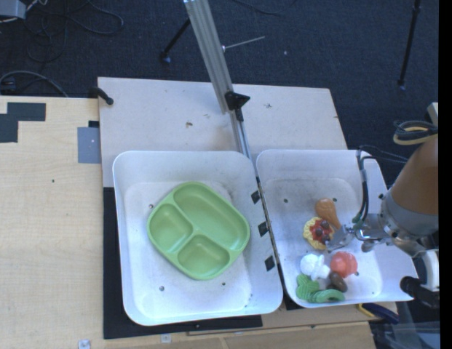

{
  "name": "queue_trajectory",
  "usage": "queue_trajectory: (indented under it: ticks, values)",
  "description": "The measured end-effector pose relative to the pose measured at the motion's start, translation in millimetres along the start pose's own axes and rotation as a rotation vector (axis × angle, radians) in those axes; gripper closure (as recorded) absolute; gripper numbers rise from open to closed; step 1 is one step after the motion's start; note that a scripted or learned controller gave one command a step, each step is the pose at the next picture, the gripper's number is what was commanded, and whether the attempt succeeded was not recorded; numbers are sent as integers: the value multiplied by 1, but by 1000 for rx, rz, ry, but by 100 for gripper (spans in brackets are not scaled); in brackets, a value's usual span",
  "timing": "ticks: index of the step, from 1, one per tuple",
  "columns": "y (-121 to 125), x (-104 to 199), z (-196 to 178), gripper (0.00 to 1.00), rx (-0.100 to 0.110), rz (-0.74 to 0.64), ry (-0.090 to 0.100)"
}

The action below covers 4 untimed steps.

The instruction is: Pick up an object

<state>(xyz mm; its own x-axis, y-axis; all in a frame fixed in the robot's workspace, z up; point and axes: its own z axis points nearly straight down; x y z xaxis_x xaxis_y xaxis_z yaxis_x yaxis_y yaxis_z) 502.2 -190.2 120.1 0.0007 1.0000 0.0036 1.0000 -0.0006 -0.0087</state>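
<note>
Several toy foods lie in the right bin (298,173): an orange cone-shaped piece (327,211), a yellow piece with red berries (318,231), a red tomato-like ball (343,263), a white piece (311,265), a small brown piece (337,282) and a green leafy piece (316,292). My gripper (359,233) hangs low over the right side of this bin, just right of the yellow piece and above the red ball. I see nothing lifted off the bin floor.
The left bin (138,282) holds a green divided plate (198,229). A slanted metal rail (215,53) runs from the top of the view down to the gap between the bins. The arm's orange band (423,179) is over the right bin's right rim.
</note>
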Motion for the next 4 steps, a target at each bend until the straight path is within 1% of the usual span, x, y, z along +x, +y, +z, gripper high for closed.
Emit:
queue_trajectory:
  ticks: [1,2,3,4]
  values:
    - [1,0,29,0,-7,1,-3]
    - [0,0,18,100,-6,3,-1]
    - [-4,-3,-44,100,-12,-1,-5]
    - [2,-2,-87,100,-12,-2,-4]
